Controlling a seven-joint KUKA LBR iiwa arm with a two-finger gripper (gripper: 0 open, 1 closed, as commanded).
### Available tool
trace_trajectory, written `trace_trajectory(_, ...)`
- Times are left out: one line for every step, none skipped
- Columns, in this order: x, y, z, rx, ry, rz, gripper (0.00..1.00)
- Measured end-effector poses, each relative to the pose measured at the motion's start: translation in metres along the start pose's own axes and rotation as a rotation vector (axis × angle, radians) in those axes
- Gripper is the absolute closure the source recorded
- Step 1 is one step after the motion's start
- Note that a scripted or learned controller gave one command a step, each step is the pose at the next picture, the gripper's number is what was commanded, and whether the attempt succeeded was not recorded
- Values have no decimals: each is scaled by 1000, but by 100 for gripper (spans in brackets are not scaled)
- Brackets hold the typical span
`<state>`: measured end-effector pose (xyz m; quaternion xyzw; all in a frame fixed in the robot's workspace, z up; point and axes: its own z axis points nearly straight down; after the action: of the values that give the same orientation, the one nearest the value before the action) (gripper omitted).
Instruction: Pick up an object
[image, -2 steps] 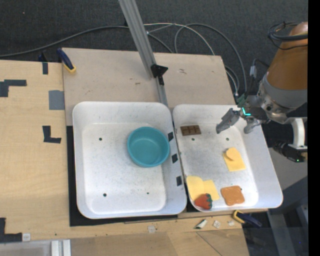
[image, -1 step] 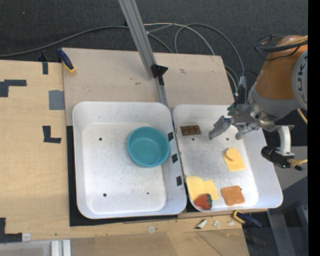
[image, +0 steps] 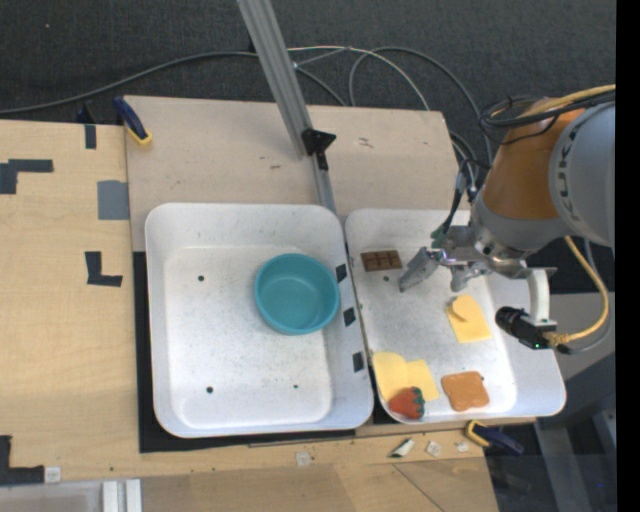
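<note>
Camera view from above showed the gripper (image: 432, 268) low over the right bin (image: 520, 400), reaching in from the right under the grey arm (image: 590, 170) with its orange band (image: 525, 170). Its two fingers (image: 415, 272) were spread apart and pointed down and to the left, with bare bin floor visible between them; nothing was held.

Closest to the gripper lay a small brown chocolate-like bar (image: 380, 262), just to its left and slightly farther up the bin, near the bin's left wall, not touched by either finger. A pale yellow slice (image: 468, 318) lay just below and to the right of the gripper, partly under the wrist hardware, apart from the fingertips. Farther toward the near edge of the bin, well below the gripper, sat a larger yellow piece (image: 402, 374) with a red strawberry-like item (image: 408, 403) touching its lower edge. An orange-brown square piece (image: 465, 391) lay beside those, to their right, also well below the gripper.

Well to the gripper's left, in the left bin (image: 180, 400), a teal bowl (image: 296, 292) stood upright near that bin's right side. A grey slanted pole (image: 285, 85) crossed the bench above and to the left of the gripper.
</note>
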<state>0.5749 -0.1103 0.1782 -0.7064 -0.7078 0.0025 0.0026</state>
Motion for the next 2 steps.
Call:
trace_trajectory(3, -5, 45, -1, 0, 1, 0)
trace_trajectory(3, -4, 32, -3, 1, -1, 100)
